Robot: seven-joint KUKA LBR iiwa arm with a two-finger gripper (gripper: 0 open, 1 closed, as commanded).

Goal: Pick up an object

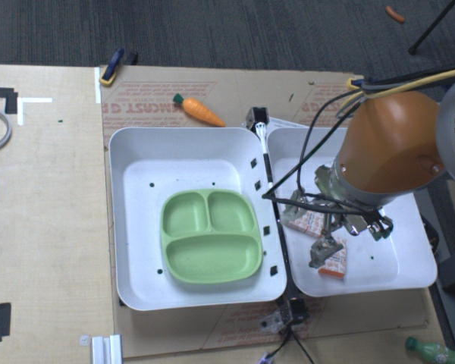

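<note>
My gripper (324, 250) hangs low in the right bin (409, 268), under the arm's orange band (390, 142). Its tip is right over a small white and red packet (335, 264) that lies on the bin floor near the front. A second pale packet with red print (303, 220) lies just behind and to the left, partly under the wrist hardware. Whether the tip touches the front packet is hidden by the gripper body.
A green divided plate (211, 237) lies in the left bin (136, 203). An orange toy carrot (200, 111) rests on the cardboard behind the bins. Cables (303, 165) loop from the arm over the wall between the bins.
</note>
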